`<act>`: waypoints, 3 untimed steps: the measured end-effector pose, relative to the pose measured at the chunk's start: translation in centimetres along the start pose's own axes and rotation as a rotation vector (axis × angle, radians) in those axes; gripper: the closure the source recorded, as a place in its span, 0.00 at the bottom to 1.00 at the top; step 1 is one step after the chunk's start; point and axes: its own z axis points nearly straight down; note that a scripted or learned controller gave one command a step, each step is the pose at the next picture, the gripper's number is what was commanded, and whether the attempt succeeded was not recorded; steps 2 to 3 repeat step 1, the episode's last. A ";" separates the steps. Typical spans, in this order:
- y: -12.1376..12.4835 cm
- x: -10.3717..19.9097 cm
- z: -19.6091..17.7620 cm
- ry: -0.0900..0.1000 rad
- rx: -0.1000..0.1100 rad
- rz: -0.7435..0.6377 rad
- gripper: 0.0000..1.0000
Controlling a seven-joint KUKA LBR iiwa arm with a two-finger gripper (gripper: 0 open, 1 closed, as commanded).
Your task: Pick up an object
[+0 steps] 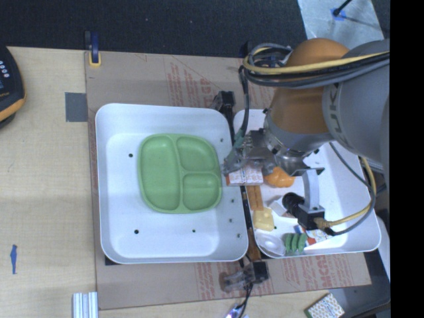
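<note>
The arm [318, 105] reaches over the divide between the two bins, its gripper [244, 167] low at the left rim of the right bin [351, 244]. Whether it is open, closed or gripping cannot be told. Candidate objects — an orange piece [278, 177], a yellow piece [264, 218], a green one [293, 244] — lie in the right bin, none visibly lifted; the pick appears not yet done. The left bin [112, 177] holds a green divided plate [179, 173]. Bins rest on cardboard [165, 78] over a wooden bench [40, 177]; dark floor [165, 12] lies beyond.
</note>
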 end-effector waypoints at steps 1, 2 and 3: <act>0.4 -7.3 0.0 -0.002 -0.006 0.014 1.00; 0.4 -7.3 0.0 -0.002 -0.006 0.014 1.00; 0.4 -7.3 0.0 -0.002 -0.006 0.014 1.00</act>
